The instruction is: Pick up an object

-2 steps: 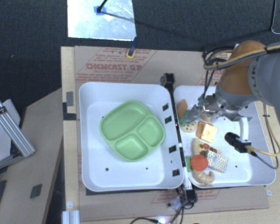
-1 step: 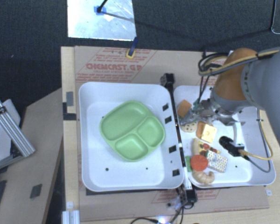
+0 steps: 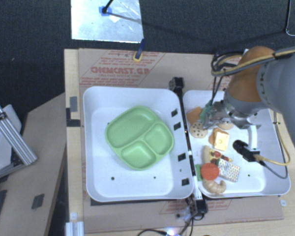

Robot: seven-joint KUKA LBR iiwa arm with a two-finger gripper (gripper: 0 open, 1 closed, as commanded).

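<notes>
Since the toy food is heaped in the right bin [image 3: 273,181], the gripper [image 3: 212,116] hangs low at center right over the cookie [image 3: 198,130] and cheese slice [image 3: 220,139], grip unreadable, while the green tray [image 3: 139,137] waits in the left bin [image 3: 96,181].

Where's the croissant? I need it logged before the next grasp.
The croissant lies at the near edge of the right bin, just below the red tomato and left of the patterned packet.
</notes>
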